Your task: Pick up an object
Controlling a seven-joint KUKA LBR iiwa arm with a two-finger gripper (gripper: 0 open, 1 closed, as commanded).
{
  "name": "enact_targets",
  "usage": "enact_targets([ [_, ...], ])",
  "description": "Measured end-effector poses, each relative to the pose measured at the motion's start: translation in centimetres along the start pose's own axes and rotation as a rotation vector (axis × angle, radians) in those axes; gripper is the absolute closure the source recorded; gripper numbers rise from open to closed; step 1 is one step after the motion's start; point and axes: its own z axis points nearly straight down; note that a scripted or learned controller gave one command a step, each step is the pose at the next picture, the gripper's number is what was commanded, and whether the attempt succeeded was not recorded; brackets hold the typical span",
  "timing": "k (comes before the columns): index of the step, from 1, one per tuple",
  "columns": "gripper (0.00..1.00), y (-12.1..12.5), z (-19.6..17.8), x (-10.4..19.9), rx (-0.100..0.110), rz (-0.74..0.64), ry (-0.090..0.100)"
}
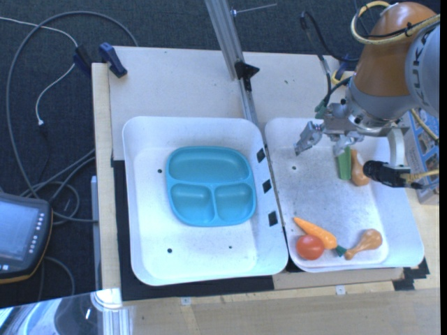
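White bins are sitting side by side; the right bin [391, 218] is lying under the jaws [328, 142], whose state I cannot tell. Left of them a blue tray [209, 185] is resting, below them a carrot [316, 229] and tomato [310, 247].

My arm [391, 54] is grey with an orange band. The two bins, left [140, 187] and right [307, 201], are white, faintly speckled with dark dots. The divided plate [209, 185] is turquoise. I see an orange carrot [314, 229], a red tomato [309, 247], a tan gourd-shaped toy [365, 242], a green piece [343, 165]; the desk [181, 82] is pale beige
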Motion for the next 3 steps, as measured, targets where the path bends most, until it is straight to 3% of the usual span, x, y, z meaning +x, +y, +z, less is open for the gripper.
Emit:
enact_targets([
  [2, 0.00, -0.6, 10.6, -0.5, 0.001, 0.000, 0.000],
  [3, 1.00, -0.3, 9.1, -0.4, -0.009, 0.000, 0.000],
])
